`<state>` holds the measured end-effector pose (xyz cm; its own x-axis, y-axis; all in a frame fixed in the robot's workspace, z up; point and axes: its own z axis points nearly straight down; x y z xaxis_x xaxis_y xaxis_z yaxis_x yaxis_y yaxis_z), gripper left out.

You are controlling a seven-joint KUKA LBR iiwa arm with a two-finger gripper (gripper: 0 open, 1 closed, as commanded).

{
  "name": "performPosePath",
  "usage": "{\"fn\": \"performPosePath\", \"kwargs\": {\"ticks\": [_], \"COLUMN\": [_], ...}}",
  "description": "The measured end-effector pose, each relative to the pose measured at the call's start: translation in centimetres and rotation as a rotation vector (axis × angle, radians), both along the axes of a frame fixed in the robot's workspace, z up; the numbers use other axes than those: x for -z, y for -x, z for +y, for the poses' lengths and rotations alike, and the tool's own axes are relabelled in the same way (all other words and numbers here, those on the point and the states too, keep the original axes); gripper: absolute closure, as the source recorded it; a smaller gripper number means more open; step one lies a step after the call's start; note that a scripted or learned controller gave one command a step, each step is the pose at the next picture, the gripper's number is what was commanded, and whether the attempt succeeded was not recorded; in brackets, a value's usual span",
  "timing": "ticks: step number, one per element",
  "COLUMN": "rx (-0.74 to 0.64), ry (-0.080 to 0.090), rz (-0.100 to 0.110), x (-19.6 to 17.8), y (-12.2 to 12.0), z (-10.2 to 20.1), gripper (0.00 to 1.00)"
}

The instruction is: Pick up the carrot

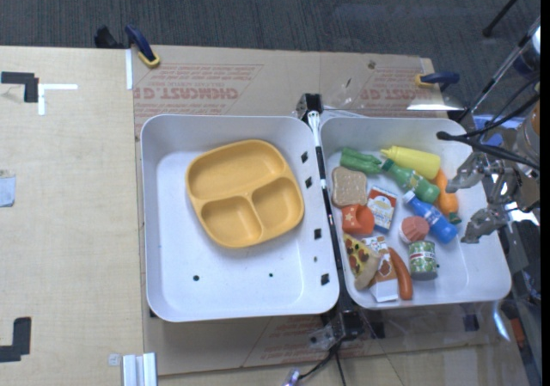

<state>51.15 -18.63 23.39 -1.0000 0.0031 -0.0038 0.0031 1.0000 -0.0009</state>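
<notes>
1. The carrot point(446, 193) lies in the right bin point(481, 277), toward its far right side, an orange piece partly tucked behind the blue bottle point(432, 217) and just beside the green bottle point(407, 176). It rests among the other toy food and is not lifted.
2. The gripper point(473, 204) hovers at the right edge of that bin, very near the carrot. Its 2 fingers stand spread apart, 1 above and 1 below, with nothing between them.
3. Progress, as I judge it: the approach looks nearly made, but the grasp itself is not yet done. Closing on the carrot and raising it clear both remain.
4. The clutter matters. The yellow mustard bottle point(411, 157), the blue bottle and the small green can point(423, 259) crowd the carrot, so a finger could land on a neighbour instead.
5. The left bin point(163, 290) holds a yellow divided plate point(246, 192) and plays no part in this step.
</notes>
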Motion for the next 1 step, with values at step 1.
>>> {"fn": "performPosePath", "kwargs": {"ticks": [1], "rx": [-0.019], "ry": [0.000], "rz": [0.002], "x": [8.07], "y": [-3.27], "z": [-3.51], "gripper": [0.00]}}
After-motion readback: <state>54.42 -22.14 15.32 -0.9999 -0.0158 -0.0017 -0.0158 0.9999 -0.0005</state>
